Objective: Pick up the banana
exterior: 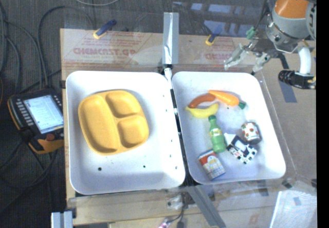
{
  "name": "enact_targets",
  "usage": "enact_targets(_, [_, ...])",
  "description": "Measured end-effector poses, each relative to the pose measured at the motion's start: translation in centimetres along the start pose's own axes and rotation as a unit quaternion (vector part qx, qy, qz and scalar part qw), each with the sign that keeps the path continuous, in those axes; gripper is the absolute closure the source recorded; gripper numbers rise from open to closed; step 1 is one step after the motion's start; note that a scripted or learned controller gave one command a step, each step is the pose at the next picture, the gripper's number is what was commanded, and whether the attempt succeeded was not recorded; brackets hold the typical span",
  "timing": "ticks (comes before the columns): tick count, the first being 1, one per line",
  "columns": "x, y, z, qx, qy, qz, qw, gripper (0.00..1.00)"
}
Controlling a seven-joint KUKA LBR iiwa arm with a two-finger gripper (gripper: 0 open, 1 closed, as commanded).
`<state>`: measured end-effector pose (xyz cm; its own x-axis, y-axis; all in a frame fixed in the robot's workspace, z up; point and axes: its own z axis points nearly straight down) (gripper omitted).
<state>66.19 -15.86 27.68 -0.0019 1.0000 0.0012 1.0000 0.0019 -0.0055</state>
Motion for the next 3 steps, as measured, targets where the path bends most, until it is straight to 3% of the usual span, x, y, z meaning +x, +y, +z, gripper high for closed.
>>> enact_targets(1, [5.6,-1.4,10.5,0.000,0.000,-0.013,0.9999,0.00])
enact_targets(2, [3.7,-3.5,18.8,-0.007,-0.002,-0.158,0.9873,0.00])
enact_targets(3, [5.4,-6.1,18.7,-0.010,-0.003,-0.141,0.9900,0.00])
